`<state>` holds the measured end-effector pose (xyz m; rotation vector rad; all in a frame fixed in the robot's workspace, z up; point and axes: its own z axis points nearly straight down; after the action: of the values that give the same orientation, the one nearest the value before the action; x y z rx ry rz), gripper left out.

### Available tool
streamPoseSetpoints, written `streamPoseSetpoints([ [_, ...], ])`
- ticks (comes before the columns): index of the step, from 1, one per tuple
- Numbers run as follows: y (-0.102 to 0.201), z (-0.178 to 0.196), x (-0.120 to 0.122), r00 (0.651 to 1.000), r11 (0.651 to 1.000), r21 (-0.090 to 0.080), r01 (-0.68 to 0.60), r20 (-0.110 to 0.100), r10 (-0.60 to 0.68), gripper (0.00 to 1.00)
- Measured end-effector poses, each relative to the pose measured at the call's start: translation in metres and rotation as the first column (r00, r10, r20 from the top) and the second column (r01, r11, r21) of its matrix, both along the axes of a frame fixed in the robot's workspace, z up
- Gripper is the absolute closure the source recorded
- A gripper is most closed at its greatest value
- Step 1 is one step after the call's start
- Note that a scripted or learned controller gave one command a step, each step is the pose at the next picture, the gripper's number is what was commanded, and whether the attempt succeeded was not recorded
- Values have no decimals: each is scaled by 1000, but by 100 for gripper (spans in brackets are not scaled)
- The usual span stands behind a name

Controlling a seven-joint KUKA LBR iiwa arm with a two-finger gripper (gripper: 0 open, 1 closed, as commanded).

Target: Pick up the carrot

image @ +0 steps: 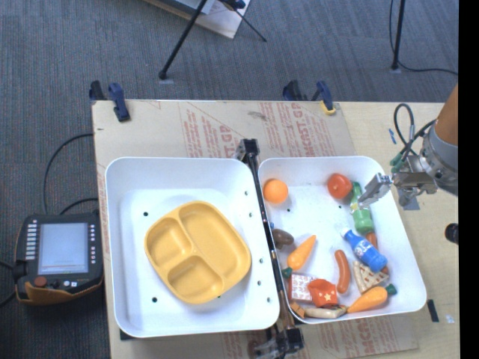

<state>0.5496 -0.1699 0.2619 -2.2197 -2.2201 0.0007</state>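
Observation:
Two carrot-like pieces lie in the right bin point(397, 223). One short orange carrot point(301, 252) rests near the bin's middle-left, beside a brown mushroom point(282, 238). A second carrot point(367, 299) with a green tip lies at the front right corner. My gripper point(391, 193) hovers over the bin's right rim, well to the right of the middle carrot and above a green toy point(363, 220). Its fingers point(373, 190) stand open with nothing between them.
The right bin also holds an orange ball point(275, 191), a red tomato point(339, 186), a blue bottle point(364, 250), a sausage point(343, 271), a toast slice point(368, 277) and a red pepper point(323, 292). The left bin point(123, 200) holds a yellow divided plate point(197, 251).

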Motion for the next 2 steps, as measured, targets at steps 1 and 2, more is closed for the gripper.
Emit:
streamPoseSetpoints([
  [1,59,-165,-8,988,988,0,156,-5,-156,0],
  [2,74,-175,-46,891,891,-1,453,-3,-453,0],
])
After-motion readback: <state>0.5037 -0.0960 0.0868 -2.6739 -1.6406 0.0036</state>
